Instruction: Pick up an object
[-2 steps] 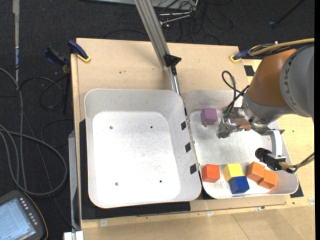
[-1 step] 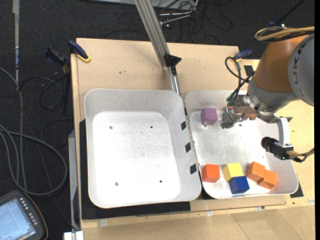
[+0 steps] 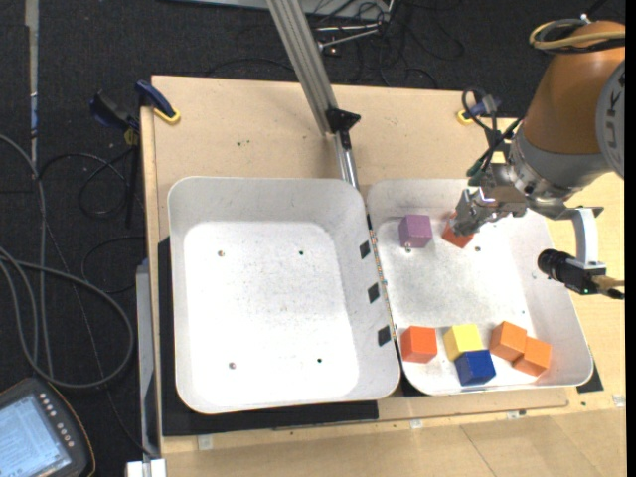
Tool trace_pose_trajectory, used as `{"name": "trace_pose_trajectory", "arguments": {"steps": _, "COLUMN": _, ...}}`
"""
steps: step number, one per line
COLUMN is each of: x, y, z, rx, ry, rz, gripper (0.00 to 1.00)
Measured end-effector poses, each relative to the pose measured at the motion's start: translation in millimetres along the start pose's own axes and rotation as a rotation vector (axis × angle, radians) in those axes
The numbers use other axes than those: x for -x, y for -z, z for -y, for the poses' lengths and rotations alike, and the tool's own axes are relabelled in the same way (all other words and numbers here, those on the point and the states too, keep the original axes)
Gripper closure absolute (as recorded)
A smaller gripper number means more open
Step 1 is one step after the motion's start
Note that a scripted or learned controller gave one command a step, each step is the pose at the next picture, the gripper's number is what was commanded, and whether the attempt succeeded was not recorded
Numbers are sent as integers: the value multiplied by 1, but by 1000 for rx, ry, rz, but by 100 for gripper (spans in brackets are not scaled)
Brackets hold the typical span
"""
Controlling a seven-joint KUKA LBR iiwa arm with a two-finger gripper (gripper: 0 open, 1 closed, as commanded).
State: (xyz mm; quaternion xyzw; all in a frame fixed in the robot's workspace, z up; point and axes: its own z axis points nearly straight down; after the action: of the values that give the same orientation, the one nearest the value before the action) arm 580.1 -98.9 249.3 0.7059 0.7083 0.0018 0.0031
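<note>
Gripper (image 3: 465, 219) down over red block (image 3: 456, 236) in right bin (image 3: 571, 341), near purple cube (image 3: 415, 231); jaw state: cannot tell (hidden). Risk: off-centre pinch, block slips or gets shoved.

You are looking at a robotics lab: a plywood counter (image 3: 298, 117) clamped at its corners stands on dark carpet (image 3: 70, 266) strewn with black cables (image 3: 60, 276), an aluminium camera mast (image 3: 298, 48) rises behind two white bins (image 3: 189, 217), and a teach pendant (image 3: 30, 430) sits at lower left.
</note>
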Motion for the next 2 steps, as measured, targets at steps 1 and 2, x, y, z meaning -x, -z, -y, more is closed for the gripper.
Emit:
{"name": "trace_pose_trajectory", "arguments": {"steps": 1, "x": -49, "y": 6, "z": -15, "rx": -3, "ry": 5, "rz": -3, "gripper": 100}}
{"name": "trace_pose_trajectory", "arguments": {"steps": 2, "x": -100, "y": -11, "z": -34, "rx": -6, "ry": 5, "rz": -2, "gripper": 100}}
